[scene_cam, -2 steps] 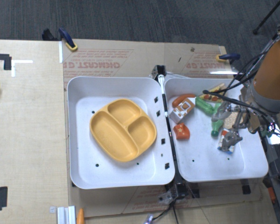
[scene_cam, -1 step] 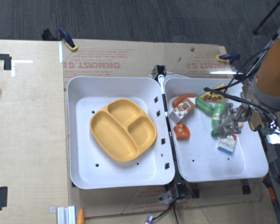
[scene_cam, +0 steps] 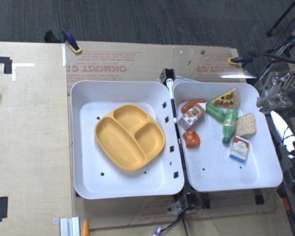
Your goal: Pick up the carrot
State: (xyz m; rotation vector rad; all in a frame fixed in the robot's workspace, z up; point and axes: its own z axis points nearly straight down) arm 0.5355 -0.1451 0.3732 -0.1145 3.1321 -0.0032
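Robotics lab bench: two white bins (scene_cam: 78,146) clamped on cardboard sheet (scene_cam: 137,63), black tape markers (scene_cam: 2,63) on wooden tabletop, toy food (plastic), cables (scene_cam: 285,14) over dark carpet.

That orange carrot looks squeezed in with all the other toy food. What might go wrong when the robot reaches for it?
1. The carrot lies by the right bin's left wall, partly under a small carton; the fingers may catch the carton or the wall instead.
2. The tomato and a green bottle sit close by and could get knocked.
3. The gripper is over at the bin's right edge, so it must cross above the pizza slice.
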